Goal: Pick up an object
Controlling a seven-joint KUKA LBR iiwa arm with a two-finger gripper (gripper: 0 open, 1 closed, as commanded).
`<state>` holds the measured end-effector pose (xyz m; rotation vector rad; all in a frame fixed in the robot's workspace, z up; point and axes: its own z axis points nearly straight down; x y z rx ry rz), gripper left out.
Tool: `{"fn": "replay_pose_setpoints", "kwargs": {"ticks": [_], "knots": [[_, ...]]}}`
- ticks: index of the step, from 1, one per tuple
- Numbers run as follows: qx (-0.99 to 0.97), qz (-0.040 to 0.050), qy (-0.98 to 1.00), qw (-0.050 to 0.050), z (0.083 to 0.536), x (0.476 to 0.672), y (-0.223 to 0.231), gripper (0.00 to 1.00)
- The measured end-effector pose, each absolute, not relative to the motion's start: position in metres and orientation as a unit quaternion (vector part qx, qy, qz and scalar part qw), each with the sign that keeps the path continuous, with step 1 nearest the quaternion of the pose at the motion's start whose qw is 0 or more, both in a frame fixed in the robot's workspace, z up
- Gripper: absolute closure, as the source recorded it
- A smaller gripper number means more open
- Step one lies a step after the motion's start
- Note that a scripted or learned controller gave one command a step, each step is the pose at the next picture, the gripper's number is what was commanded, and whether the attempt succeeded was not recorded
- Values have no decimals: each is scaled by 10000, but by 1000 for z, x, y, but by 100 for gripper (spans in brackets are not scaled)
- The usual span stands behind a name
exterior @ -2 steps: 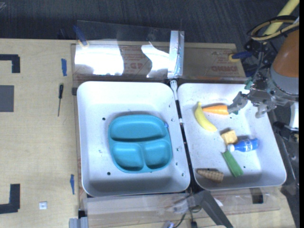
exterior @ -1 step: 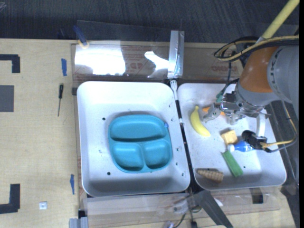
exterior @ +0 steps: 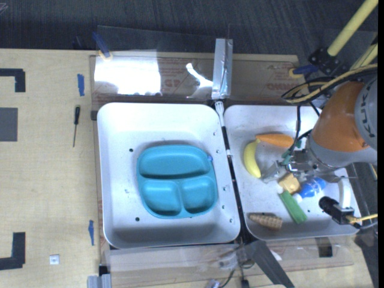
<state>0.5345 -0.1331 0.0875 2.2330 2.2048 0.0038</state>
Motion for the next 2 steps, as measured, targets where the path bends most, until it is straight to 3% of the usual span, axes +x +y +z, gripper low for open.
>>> {"fn": "replay_pose_setpoints", "kwargs": {"ticks": [2], "knots": [[7320, 14, 6813, 22, 87, 577, -164, 0]]}}
